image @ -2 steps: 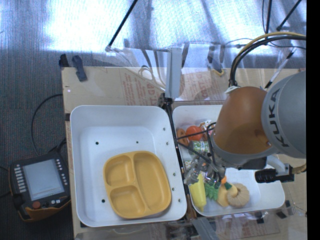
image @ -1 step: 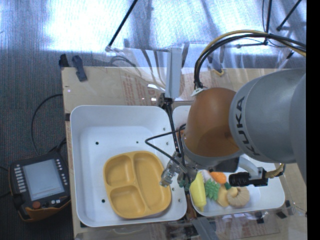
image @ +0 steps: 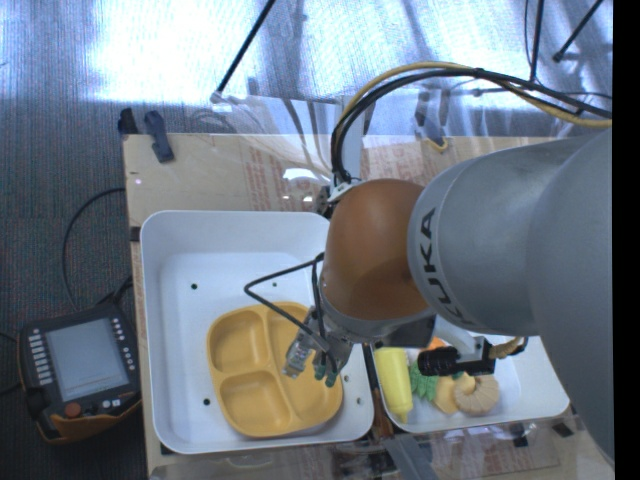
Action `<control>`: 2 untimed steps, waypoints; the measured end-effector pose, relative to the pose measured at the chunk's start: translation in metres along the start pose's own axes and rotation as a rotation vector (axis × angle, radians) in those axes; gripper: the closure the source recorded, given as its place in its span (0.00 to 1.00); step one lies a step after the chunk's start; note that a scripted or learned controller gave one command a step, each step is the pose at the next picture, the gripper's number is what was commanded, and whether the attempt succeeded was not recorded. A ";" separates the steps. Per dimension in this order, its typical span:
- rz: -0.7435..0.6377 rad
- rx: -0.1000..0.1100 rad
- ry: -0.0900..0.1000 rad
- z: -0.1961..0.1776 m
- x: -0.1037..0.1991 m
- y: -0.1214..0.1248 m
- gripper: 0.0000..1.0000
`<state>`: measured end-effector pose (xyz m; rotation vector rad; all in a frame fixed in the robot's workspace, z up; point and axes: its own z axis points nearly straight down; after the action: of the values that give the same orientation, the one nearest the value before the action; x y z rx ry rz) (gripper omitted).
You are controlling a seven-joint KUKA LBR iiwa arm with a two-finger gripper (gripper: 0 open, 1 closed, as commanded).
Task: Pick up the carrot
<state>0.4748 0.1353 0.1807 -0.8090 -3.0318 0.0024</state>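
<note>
The carrot (image: 437, 344) shows as a small orange bit in the right bin (image: 545, 388), mostly hidden under the arm's wrist. My gripper (image: 312, 360) hangs over the left bin (image: 175, 268), above the right edge of a yellow divided plate (image: 250, 373). It is to the left of the carrot, across the wall between the two bins. I see nothing orange at the gripper.
In the right bin a yellow corn cob (image: 395, 380) lies beside a green leafy piece (image: 425, 388) and a tan ring-shaped pastry (image: 476, 395). The big grey arm and its orange band cover most of that bin. A teach pendant (image: 80, 368) sits on the floor at left.
</note>
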 end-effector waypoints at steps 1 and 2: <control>0.523 0.001 -0.001 -0.047 -0.033 -0.011 1.00; 0.234 0.002 0.002 -0.005 -0.061 -0.048 1.00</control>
<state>0.5033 0.0633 0.1854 -1.1563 -2.9148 0.0054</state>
